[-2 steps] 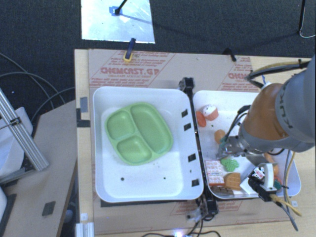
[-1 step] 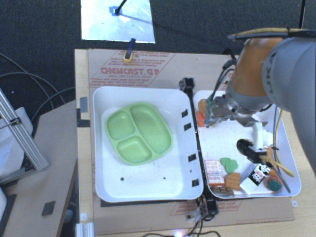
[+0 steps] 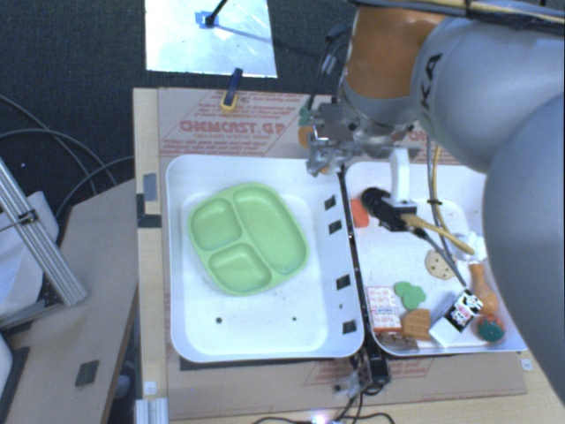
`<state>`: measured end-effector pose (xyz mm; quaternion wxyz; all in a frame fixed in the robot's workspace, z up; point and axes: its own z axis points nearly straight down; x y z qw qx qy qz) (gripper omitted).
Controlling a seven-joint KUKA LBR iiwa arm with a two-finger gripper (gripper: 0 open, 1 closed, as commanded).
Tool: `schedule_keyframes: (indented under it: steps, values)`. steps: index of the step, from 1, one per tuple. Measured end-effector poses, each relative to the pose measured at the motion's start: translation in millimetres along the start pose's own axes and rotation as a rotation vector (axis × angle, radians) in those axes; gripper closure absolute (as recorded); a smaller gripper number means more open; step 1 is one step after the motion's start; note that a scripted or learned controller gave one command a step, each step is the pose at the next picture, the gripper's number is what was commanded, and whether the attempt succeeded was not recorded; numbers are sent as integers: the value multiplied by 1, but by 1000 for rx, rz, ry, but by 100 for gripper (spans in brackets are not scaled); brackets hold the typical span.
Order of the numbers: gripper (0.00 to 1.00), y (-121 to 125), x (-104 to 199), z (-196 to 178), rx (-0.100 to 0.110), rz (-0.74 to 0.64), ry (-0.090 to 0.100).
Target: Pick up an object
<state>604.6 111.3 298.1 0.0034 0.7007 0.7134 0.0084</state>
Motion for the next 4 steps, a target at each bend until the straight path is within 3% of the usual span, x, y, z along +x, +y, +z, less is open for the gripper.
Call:
schedule_keyframes:
  steps: [1, 2, 3, 4]
  values:
    - [100, -42, -40, 49, 21, 20, -8]
    - [100, -5, -19, -74, 1, 12, -5]
    - [100, 70, 8, -246, -7, 10, -5]
    - [100, 23, -78, -64, 33, 25, -10]
